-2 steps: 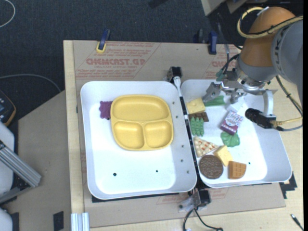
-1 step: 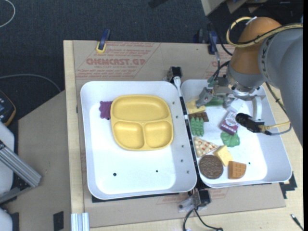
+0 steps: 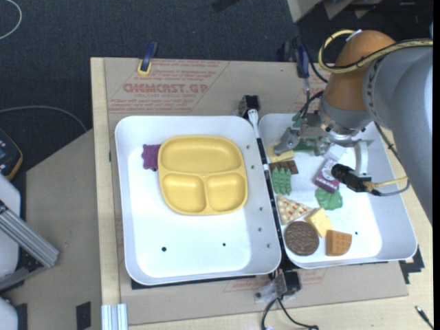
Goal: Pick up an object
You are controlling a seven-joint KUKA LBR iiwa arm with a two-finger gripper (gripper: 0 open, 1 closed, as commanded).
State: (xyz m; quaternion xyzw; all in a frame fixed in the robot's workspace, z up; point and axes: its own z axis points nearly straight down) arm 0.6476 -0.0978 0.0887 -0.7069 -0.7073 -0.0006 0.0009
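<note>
Two shallow white bins sit side by side on a cardboard-covered bench. The left bin (image 3: 137,205) fills the centre of the frame and holds a yellow divided tray (image 3: 203,172), lying flat in its upper half with one long compartment at the top and two smaller ones below. A small purple piece (image 3: 149,156) lies against the tray's left edge, touching it. The lower half of this bin is bare white floor.

The right bin (image 3: 385,225) sits at the right of the frame and holds a cluster of toy food. Along its left wall, from top to bottom, lie a brown bar (image 3: 284,167), a green ridged piece (image 3: 280,181), a pizza slice (image 3: 291,208) and a round brown cookie (image 3: 302,238). Just right of the cookie are a yellow cheese wedge (image 3: 319,221) and an orange waffle-like piece (image 3: 337,242), close together. Above them lie a green leafy piece (image 3: 329,199) and a purple-and-white packet (image 3: 325,179), which touch each other.

The arm (image 3: 385,81) comes in from the upper right, its orange band above the wrist. The gripper (image 3: 297,140) hangs low over the upper left corner of the right bin, just above the brown bar. Whether its fingers are apart or together cannot be told from this angle, and nothing is seen between them.
</note>
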